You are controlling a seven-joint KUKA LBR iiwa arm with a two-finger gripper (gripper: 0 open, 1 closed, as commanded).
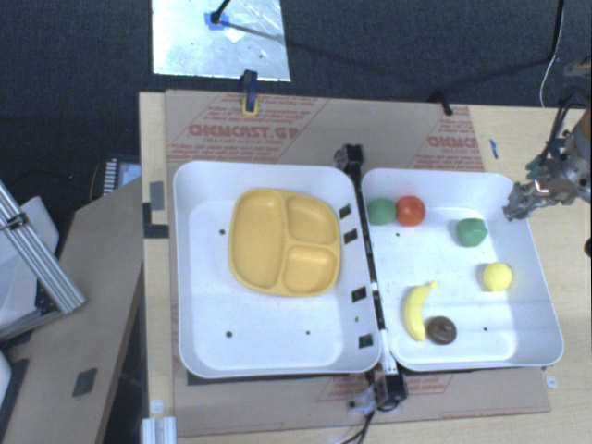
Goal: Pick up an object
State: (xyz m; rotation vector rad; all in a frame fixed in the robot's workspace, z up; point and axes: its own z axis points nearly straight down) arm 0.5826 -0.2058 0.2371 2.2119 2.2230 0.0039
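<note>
The right bin [527, 276] holds several small items: a green ball [381, 211] next to a red-orange ball [411, 211] at its far left, a green lump [471, 231] further right, a yellow ball [497, 277], a yellow banana [417, 309] and a brown round piece [441, 330] near the front. My gripper [520, 201] hangs over the bin's far right rim, right of the green lump and apart from every item. Nothing shows between its tips.
The left bin [199, 276] carries a yellow divided plate [283, 240]. A black clip strip [363, 248] runs between the two bins. Cardboard [277, 128] lies under both, and a shiny sheet [220, 24] sits at the back.
</note>
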